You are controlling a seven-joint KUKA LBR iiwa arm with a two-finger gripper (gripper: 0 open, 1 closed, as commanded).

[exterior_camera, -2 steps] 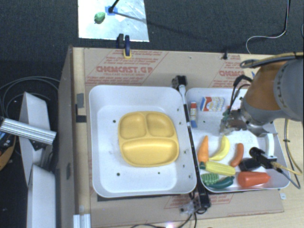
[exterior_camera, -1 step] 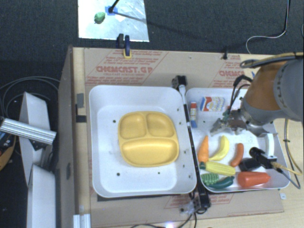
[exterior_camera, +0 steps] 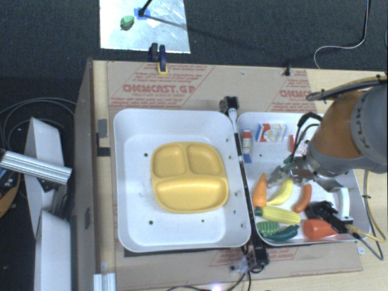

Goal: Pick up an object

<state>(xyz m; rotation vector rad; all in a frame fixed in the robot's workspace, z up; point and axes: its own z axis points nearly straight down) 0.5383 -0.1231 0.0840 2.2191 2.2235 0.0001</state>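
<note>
My gripper (exterior_camera: 282, 176) hangs low over the middle of the right bin (exterior_camera: 345, 194), at the end of the grey arm with the orange band. Right under its tip lies a yellow banana (exterior_camera: 281, 193). An orange carrot (exterior_camera: 260, 190) is just to its left and a red sausage (exterior_camera: 302, 198) just to its right. Nearer the front lie a corn cob (exterior_camera: 280, 214), a green vegetable (exterior_camera: 272, 228) and a red-orange piece (exterior_camera: 318, 228). Nothing is visibly held.
A white box with red and blue print (exterior_camera: 271, 132) and a slim tube (exterior_camera: 247, 144) lie at the back of the right bin. The left bin (exterior_camera: 133, 162) holds a yellow divided plate (exterior_camera: 188, 177). The two bins meet at a narrow divider.
</note>
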